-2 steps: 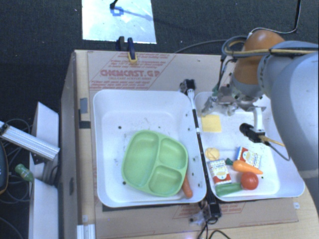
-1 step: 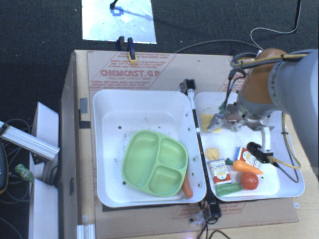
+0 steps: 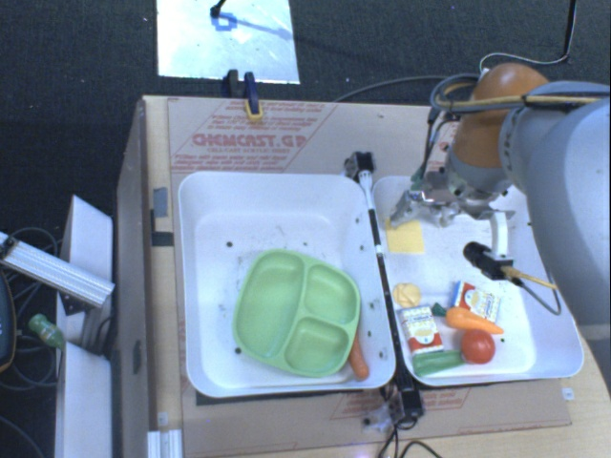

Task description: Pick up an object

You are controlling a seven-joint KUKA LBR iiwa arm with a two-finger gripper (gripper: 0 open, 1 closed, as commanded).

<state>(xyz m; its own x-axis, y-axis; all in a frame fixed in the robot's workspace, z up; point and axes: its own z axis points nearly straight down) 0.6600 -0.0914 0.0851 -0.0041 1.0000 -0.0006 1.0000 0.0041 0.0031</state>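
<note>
In the left bin (image 3: 210, 219) a green divided plate (image 3: 298, 311) lies toward the near edge, taking up most of the near half of the floor. An orange sausage-shaped piece (image 3: 358, 361) lies just beside the plate's right rim, in the bin's near-right corner. In the right bin (image 3: 441, 260), a flat yellow slice (image 3: 406, 239) lies against the left wall, close to the far-left corner. My gripper (image 3: 418, 208) hangs over that far-left corner, right at the slice's far edge. I cannot tell whether it is parted or closed, or whether it touches the slice. The other things crowd the near half of this bin. A small yellow round piece (image 3: 407, 294) sits by the left wall, with a red-and-white carton (image 3: 420, 328) just nearer the front. A green piece (image 3: 437, 361) lies along the near edge. To its right are a red tomato (image 3: 478, 347), with an orange carrot (image 3: 473, 321) just beyond it and a second red-and-white packet (image 3: 477, 301) beyond the carrot.
</note>
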